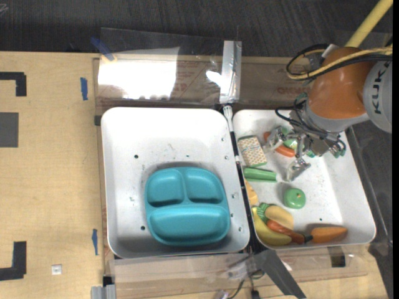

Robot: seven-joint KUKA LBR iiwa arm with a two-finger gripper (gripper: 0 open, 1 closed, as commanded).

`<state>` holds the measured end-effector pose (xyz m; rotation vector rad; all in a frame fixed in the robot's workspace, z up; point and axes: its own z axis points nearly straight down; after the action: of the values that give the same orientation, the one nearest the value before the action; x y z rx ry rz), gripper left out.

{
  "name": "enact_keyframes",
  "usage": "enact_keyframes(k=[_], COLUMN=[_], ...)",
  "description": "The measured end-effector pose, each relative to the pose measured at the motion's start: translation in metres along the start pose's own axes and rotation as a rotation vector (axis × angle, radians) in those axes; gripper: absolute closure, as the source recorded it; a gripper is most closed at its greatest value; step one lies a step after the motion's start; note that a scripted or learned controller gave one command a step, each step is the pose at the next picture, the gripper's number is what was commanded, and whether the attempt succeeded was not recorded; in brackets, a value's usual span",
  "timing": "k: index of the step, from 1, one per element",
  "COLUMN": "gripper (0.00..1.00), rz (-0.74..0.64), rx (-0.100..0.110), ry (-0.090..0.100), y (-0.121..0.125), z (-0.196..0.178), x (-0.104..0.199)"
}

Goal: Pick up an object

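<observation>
Can't tell the jaw state; the gripper [300, 165] hovers at 12 o'clock of the green ball [294, 197], which could easily roll away.

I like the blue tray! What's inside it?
The tray in the left bin has three sections, and all look bare. Whatever lies under the tray is covered.

Glossy teal plastic tray [187, 213]
</observation>
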<state>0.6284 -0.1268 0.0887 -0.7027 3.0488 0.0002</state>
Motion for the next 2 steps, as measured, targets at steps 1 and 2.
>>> enact_keyframes(k=[1, 2], gripper=[1.00, 1.00], rz=[0.003, 0.271], rx=[0.008, 0.004], ry=[-0.012, 0.004], y=[-0.003, 0.029], z=[-0.015, -0.001], x=[-0.003, -0.012])
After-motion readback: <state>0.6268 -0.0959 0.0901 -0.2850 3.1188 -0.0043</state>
